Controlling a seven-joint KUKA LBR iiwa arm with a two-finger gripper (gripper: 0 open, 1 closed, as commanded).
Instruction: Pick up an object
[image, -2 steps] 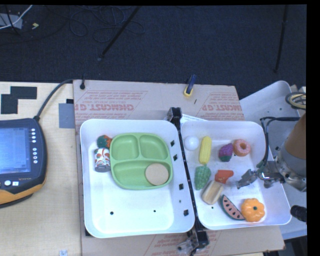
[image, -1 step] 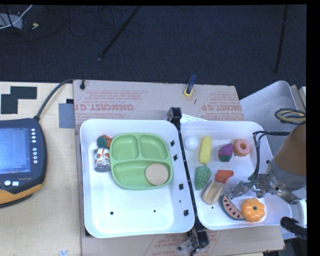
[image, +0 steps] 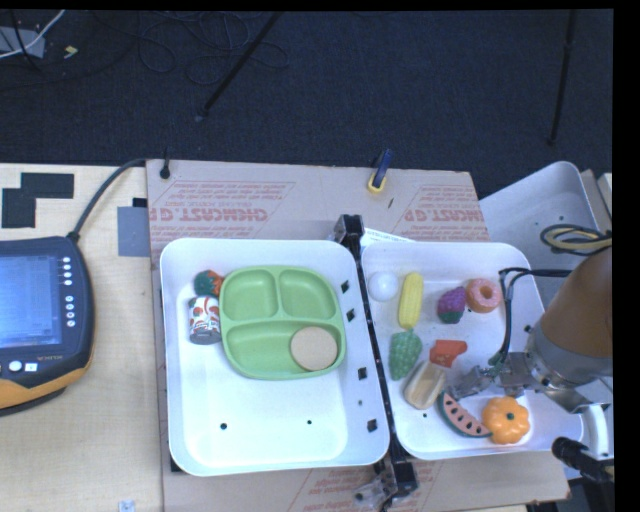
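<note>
stage: pre-grasp, we see nothing lifted | gripper (image: 478, 380) low in right bin (image: 520, 262), jaws look apart, hedged, view is small | nearest: melon slice (image: 462, 414), pumpkin (image: 506, 420), red block (image: 447, 351) | left: close, lift

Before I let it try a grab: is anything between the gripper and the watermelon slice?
Nothing visible. The gripper sits right above the watermelon slice in the right bin; the orange pumpkin lies beside the slice.
</note>
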